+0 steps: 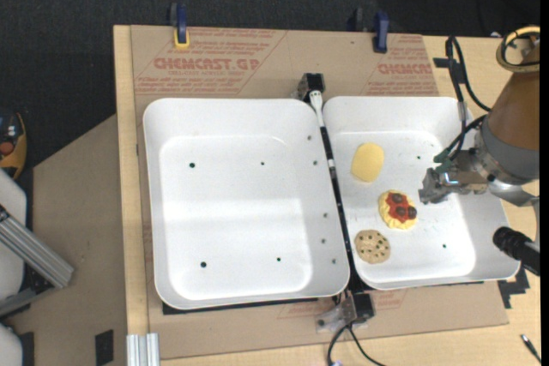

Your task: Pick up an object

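Note:
Three toy food pieces lie in the right bin (446,266): a plain yellow oval piece (368,161) toward the back, a yellow piece with red topping (399,209) in the middle, and a brown speckled cookie (372,246) near the front. My gripper (431,189) hangs over the right bin, just right of the red-topped piece and close above the bin floor. Nothing shows between its fingers.
The left bin (171,270) sits beside the right one on a cardboard sheet (214,56) held by blue clamps (179,21). A black clip (311,85) joins the bins at the back. Cables (455,73) run along the right side near the arm.

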Controlling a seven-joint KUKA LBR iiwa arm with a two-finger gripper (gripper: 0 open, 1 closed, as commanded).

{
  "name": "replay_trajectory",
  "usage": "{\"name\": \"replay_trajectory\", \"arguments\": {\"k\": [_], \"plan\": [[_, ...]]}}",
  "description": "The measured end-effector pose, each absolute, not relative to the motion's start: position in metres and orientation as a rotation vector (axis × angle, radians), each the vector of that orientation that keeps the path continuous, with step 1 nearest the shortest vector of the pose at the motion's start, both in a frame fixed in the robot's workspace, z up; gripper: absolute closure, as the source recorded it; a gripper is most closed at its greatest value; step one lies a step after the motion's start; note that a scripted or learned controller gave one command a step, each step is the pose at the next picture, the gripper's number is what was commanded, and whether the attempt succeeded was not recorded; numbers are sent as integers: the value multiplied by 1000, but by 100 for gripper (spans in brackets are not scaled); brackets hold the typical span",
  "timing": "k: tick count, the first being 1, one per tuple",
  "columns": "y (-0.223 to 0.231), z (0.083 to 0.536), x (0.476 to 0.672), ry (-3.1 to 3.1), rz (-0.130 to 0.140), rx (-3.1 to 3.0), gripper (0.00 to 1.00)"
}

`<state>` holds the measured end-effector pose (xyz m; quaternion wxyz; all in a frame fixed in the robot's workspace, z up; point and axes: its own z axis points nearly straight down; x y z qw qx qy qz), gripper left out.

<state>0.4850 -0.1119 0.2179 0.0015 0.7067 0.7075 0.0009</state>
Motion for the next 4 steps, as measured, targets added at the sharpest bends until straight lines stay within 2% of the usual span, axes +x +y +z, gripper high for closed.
{"name": "replay_trajectory", "arguments": {"k": [1,2,3,4], "plan": [[-112,228,486,2220,4,2215,100],[61,301,493,2243,17,2198,100],[-4,266,525,2215,-6,2229,100],[77,218,517,2235,-6,2219,100]]}}
